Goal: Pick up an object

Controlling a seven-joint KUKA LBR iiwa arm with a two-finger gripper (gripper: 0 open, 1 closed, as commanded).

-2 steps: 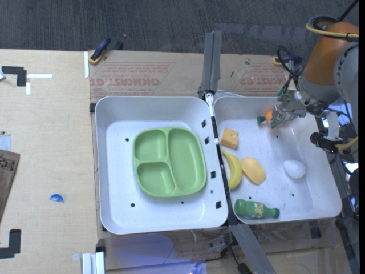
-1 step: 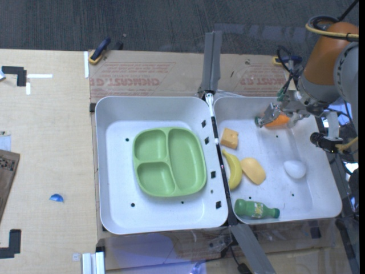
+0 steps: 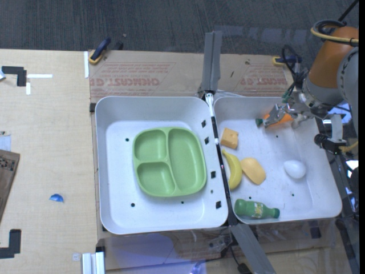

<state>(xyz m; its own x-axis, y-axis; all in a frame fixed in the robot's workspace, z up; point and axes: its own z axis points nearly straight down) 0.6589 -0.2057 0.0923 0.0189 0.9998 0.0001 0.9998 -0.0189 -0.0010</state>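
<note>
Two white bins sit side by side, and at the right bin's (image 3: pixel 319 207) far edge the gripper (image 3: pixel 278 116) is closed on an orange carrot (image 3: pixel 271 120), held clear of the cheese wedge (image 3: pixel 230 138), banana (image 3: pixel 232 169) and egg (image 3: pixel 295 169).

1. The desk (image 3: pixel 45 153) is pale wood, with a brown cardboard sheet (image 3: pixel 148 73) lying behind the bins.
2. A blue and yellow clamp (image 3: pixel 101 49) sits at the cardboard's far left corner.
3. A small blue piece (image 3: pixel 56 198) rests on the desk, well left of the left bin.
4. Black brackets (image 3: pixel 16 73) mark the desk's left edge.
</note>
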